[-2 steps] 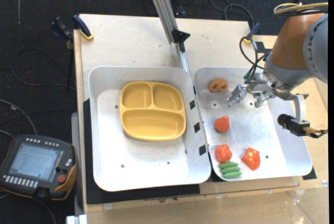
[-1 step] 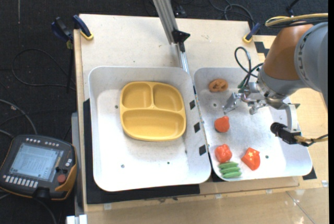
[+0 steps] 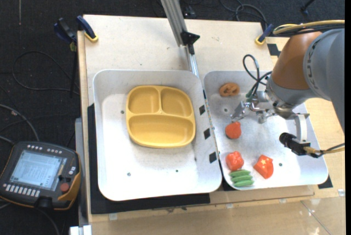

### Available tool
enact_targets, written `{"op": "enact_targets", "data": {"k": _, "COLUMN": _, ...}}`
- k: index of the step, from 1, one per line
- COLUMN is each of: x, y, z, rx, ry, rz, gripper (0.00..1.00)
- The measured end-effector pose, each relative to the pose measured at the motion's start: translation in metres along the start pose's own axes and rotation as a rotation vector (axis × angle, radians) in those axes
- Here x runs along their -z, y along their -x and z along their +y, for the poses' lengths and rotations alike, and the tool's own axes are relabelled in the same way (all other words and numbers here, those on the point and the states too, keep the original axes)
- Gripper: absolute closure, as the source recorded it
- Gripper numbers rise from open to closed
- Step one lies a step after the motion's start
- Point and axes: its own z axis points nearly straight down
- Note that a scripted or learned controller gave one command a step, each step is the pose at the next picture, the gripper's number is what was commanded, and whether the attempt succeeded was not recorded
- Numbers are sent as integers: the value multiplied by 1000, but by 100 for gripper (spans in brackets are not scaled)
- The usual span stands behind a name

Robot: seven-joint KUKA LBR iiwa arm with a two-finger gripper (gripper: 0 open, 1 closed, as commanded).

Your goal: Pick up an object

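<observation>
The right bin (image 3: 307,171) holds several small toy foods. A brown pretzel (image 3: 228,89) lies at its far left, with a round red tomato (image 3: 233,130) below it. Nearer the front edge are a red strawberry-like piece (image 3: 235,160), a second red piece (image 3: 264,166) and a green pea pod (image 3: 241,177). My gripper (image 3: 243,110) hangs low over the bin's middle. It sits just right of the pretzel and just above the tomato, and nothing is seen held in it.
The left bin (image 3: 109,173) bears a yellow divided plate (image 3: 160,116). A slanted metal pole (image 3: 171,1) rises from the divider between the bins. The grey and orange arm (image 3: 307,67) covers the right bin's far right corner. A teach pendant (image 3: 38,173) lies left of the bench.
</observation>
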Motion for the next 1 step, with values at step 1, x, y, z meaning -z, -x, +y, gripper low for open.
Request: {"op": "enact_targets", "data": {"k": 1, "x": 12, "y": 0, "z": 1, "rx": 0, "ry": 4, "rz": -1, "gripper": 100}}
